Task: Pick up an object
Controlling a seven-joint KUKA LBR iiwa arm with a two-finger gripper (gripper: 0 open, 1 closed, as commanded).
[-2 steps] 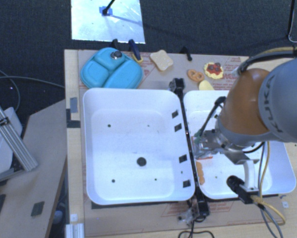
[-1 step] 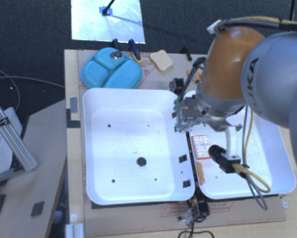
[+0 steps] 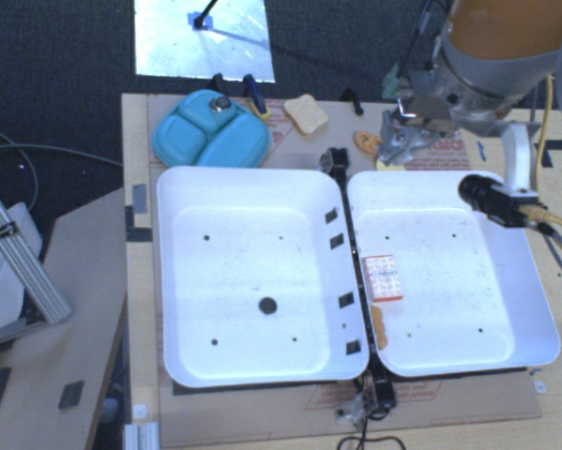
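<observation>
Worktop's far-left corner carries a blue dish (image 3: 211, 131), then I see a dark disc (image 3: 267, 305) in the left bin (image 3: 182, 204), a patterned card (image 3: 385, 278) at the right bin's (image 3: 515, 279) left edge, and the pincer (image 3: 402, 148) beyond its far rim, grip unreadable.

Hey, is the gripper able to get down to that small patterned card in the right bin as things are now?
Probably yes. The card lies flat near the left wall of the right bin, with nothing on top of it. The gripper hangs above the bin's far edge. The bin wall beside the card may crowd one finger.
</observation>
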